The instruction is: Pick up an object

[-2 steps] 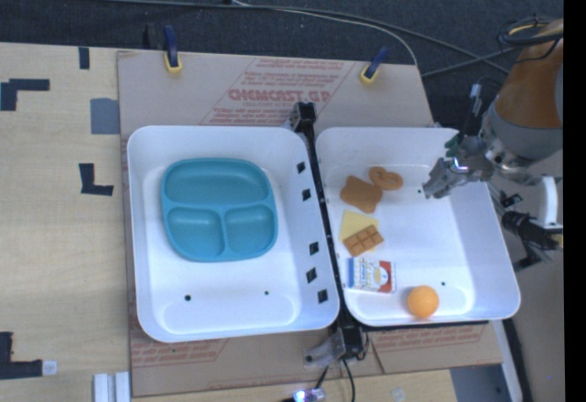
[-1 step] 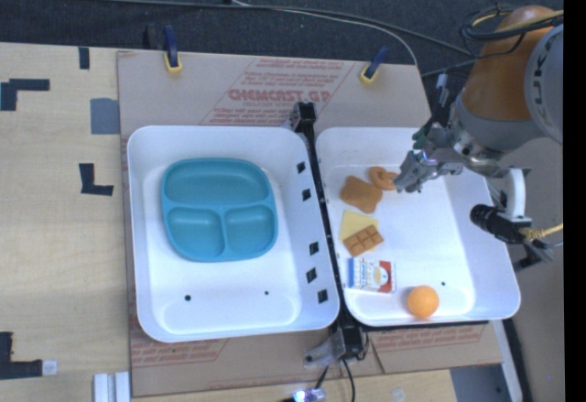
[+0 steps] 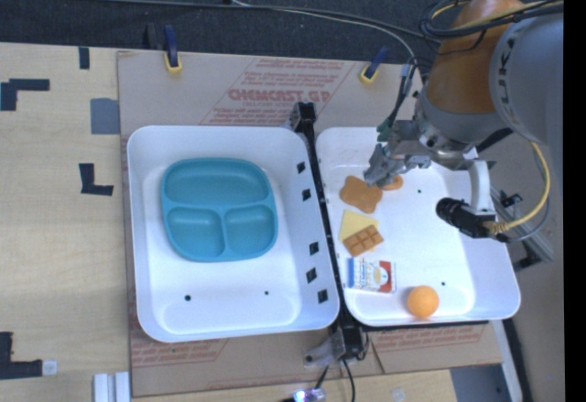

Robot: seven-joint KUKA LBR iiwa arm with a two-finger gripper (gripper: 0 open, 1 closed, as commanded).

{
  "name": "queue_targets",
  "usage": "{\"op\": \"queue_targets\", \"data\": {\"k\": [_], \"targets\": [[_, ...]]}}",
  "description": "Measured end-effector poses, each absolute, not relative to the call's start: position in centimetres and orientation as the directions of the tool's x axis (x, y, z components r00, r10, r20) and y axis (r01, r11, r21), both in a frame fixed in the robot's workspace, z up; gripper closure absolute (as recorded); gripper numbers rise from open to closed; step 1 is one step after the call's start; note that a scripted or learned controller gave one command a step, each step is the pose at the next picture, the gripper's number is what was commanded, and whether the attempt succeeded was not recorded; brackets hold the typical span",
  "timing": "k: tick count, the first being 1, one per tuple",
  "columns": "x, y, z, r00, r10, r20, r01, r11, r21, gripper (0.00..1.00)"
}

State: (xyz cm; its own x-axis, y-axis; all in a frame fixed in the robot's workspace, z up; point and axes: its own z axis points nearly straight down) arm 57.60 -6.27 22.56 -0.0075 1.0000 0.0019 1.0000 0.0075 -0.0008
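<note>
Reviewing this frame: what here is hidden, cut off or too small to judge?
- Gripper: its fingertips merge with the arm's grey body above, so open or shut is unclear, as is contact with the brown cookie-shaped toy.
- Small orange piece beside the gripper: partly covered by it, shape unclear.
- Small carton: its print is too small to read.
- Arm: cut off by the right edge.
</note>
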Motion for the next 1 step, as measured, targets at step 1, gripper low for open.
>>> {"op": "queue_targets", "data": {"k": [1], "targets": [[57.98,-0.08,21.79,-0.007,1.000,0.001,1.000,0.007,-0.003,1.00]]}}
